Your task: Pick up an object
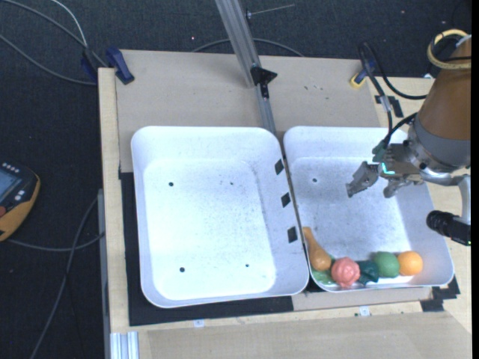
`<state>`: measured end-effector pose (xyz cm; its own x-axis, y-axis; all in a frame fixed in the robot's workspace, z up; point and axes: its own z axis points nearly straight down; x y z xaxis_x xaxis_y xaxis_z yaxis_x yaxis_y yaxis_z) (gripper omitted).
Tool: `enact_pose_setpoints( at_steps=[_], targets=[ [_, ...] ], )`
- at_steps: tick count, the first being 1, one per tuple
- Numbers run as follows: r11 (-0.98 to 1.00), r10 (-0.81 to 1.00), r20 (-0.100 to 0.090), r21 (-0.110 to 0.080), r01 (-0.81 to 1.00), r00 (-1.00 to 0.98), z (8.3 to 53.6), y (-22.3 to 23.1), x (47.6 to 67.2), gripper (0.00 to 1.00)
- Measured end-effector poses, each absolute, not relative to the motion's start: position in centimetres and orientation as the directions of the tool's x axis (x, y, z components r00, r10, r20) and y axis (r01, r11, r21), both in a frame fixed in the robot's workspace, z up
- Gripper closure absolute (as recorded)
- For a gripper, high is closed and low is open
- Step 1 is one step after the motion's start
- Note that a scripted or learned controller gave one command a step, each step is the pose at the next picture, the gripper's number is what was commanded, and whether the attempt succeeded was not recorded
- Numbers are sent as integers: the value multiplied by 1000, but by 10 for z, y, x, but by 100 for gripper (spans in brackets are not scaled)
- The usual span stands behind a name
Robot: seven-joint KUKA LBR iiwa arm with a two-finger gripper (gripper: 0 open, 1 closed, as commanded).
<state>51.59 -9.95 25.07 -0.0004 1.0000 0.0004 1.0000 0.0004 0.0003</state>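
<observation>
Your pick candidates are bunched along the near edge of the right shallow white plastic bin [419, 223]. From its near-left corner going right: an orange, carrot-shaped piece [317, 254] lying slanted, a pink round knobbly ball [345, 271] touching its lower end, a small dark teal piece [369, 273], a green round fruit-like piece [386, 264], then an orange round ball [410, 262] near the near-right corner. All look touching or just beside each other.

The tool [376, 182] sits over the middle of that same bin, well apart from the pile. Its two fingers are spread wide with nothing between them.

Left shallow white plastic bin [150, 223] sits alongside, both on the tan worktop [187, 88].
</observation>
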Motion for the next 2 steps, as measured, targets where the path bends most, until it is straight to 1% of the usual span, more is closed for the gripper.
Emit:
enact_pose_setpoints(
  at_steps=[1, 2],
  targets=[
    [0, 1000, 0, 0, 1000, 0, 251, -100, 516, 0],
    [0, 1000, 0, -4, 1000, 0, 191, -104, 510, 0]
  ],
)
